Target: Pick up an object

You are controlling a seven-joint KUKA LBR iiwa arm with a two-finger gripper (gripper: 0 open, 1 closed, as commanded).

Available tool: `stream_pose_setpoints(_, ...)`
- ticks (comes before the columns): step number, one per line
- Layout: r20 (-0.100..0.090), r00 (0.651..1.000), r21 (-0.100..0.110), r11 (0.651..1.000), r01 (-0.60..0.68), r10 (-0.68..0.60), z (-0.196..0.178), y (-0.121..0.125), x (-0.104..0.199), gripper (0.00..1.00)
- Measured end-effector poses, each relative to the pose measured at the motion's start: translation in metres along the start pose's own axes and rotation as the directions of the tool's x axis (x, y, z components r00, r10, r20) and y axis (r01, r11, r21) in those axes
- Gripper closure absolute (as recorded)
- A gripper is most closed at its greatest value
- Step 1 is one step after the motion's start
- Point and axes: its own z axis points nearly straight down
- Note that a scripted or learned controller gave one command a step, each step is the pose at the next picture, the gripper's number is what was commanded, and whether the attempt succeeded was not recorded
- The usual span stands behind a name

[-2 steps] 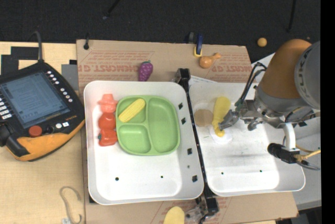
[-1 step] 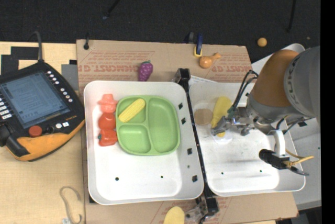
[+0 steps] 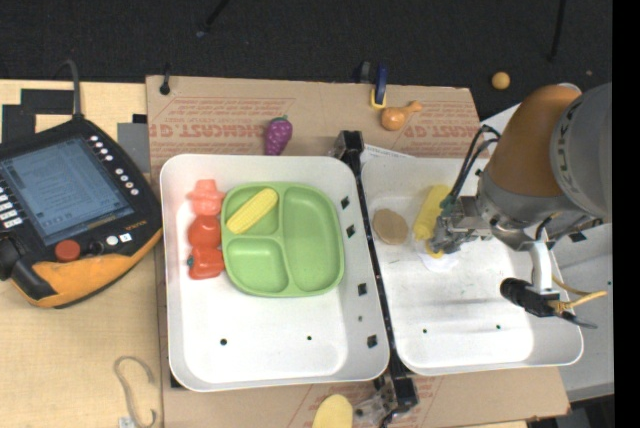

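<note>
Gripper (image 3: pixel 440 241) is down in the right bin (image 3: pixel 500 341), at its upper left area, just beside a yellow corn-like piece (image 3: pixel 432 208); whether it is apart, together or clamped on anything cannot be told from this angle. Nothing is seen held.

Arm (image 3: pixel 545 156), grey with an orange band, enters from the right over the right bin.

Left bin (image 3: pixel 260 356) carries a green divided tray (image 3: pixel 290 256). A yellow corn cob (image 3: pixel 250 209) lies in the tray's upper left compartment. A red and pink toy figure (image 3: pixel 204 231) lies against the tray's left edge.

Right bin also holds a tan round disc (image 3: pixel 391 227), near the yellow corn-like piece.

Outside the bins: a pendant controller (image 3: pixel 70 206) at far left, a purple grape toy (image 3: pixel 278 133) and an orange pear-shaped toy (image 3: pixel 396 115) on the cardboard behind, and a yellow item (image 3: pixel 333 411) at the front edge.
</note>
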Motion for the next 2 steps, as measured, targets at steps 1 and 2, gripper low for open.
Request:
stream_pose_setpoints(1,0.003,1.0,0.002,1.0,0.003,-0.003,-0.062,0.003,0.005,1.0)
stream_pose_setpoints(2,0.004,1.0,0.003,1.0,-0.001,0.001,-0.11,-0.002,-0.004,1.0)
